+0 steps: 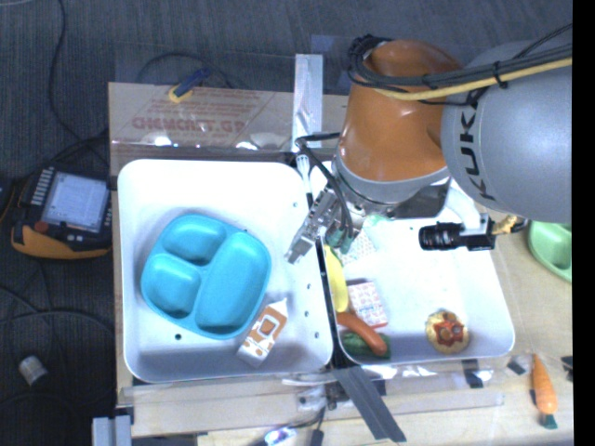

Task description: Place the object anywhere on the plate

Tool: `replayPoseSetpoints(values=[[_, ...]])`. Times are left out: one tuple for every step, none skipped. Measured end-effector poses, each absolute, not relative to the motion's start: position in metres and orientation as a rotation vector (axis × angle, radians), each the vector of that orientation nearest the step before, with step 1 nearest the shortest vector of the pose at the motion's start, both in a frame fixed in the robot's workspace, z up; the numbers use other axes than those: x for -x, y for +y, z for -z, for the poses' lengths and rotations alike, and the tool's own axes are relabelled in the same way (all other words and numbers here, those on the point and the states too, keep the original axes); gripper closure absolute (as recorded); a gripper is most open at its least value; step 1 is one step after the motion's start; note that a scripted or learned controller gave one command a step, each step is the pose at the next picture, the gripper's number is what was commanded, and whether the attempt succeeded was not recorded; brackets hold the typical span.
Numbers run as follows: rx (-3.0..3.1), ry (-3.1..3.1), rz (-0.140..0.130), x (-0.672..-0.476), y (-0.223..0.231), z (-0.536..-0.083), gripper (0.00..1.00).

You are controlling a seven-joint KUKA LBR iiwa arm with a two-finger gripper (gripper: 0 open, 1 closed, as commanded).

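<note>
A blue plate (204, 272) with three compartments lies in the left bin (139, 189). A small orange-and-white carton (262, 331) rests on the bin floor just off the plate's lower right rim. My gripper (319, 228) hangs over the divider between the two bins, to the right of the plate and above the carton. A bit of green shows beside it at its right. The arm's orange band and grey wrist cover the top of the right bin (497, 314).
The right bin holds a yellow banana (335, 279), a red-and-white checked packet (364, 302), an orange-red piece (363, 340) and a round red-and-yellow item (446, 331). A green bowl (558, 247) and a carrot (543, 390) lie outside at the right. Cardboard (204, 119) lies behind the left bin.
</note>
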State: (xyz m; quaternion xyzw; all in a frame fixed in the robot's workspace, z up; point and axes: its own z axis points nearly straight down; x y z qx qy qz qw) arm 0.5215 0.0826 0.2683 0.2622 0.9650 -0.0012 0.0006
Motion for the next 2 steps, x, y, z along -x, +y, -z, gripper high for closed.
replayPoseSetpoints(values=[[-0.86,3.02,-0.002,-0.4874,0.074,-0.2759,1.0],[-0.86,3.02,-0.002,-0.4874,0.0739,-0.2759,0.0]])
